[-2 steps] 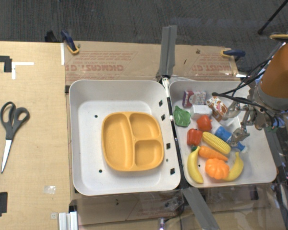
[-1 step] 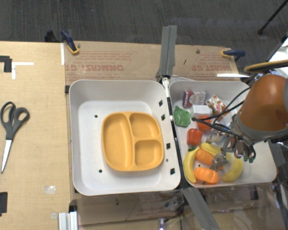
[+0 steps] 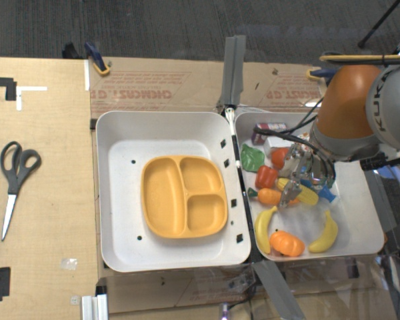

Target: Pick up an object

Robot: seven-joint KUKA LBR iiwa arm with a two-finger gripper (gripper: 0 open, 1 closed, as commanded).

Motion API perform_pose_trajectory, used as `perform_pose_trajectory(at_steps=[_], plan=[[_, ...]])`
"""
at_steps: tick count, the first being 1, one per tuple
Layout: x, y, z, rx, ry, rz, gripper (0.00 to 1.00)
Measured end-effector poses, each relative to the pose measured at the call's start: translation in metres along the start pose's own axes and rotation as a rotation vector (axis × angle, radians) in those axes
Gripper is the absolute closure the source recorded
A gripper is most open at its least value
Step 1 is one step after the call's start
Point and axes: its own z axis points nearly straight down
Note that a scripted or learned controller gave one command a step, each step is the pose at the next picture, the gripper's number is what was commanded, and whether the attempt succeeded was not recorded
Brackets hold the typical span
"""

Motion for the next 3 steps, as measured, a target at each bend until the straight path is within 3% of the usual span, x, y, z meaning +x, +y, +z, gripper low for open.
perform_pose_trajectory(at_steps=[1, 2, 3], plan=[[-0.006, 0.002, -0.012, 0.0, -0.034, -0.001, 1.0], [-0.006, 0.002, -0.012, -0.001, -0.034, -0.001, 0.0], [-0.012, 0.026, -0.006, -0.006, -0.061, 0.007, 0.0]])
